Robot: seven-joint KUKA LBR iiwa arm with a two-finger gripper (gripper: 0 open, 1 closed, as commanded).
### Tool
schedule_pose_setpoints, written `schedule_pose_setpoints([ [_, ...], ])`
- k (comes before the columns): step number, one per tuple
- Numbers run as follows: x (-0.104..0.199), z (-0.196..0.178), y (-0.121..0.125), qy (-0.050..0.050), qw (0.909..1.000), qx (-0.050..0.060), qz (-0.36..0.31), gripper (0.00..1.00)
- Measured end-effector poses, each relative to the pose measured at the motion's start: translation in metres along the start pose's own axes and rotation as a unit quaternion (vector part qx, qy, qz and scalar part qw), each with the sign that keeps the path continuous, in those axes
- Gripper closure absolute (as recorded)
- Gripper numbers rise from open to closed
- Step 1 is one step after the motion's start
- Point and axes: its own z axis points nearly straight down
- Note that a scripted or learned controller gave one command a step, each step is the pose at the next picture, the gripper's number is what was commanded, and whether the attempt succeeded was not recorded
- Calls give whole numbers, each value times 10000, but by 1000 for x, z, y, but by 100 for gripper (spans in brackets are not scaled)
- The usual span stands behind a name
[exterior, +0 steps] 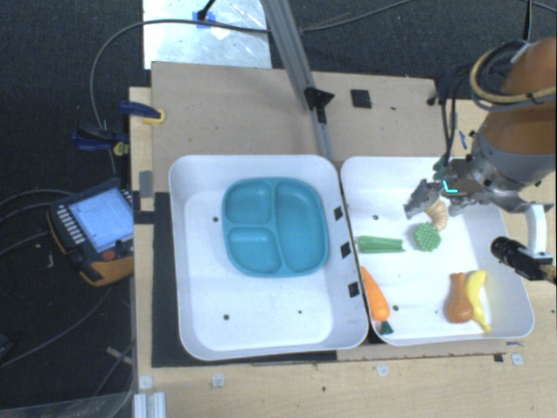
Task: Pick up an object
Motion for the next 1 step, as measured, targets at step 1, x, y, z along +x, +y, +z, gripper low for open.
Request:
schedule_pose_setpoints([
  [1,0,-1,0,-1,10000,-8,-1,0],
])
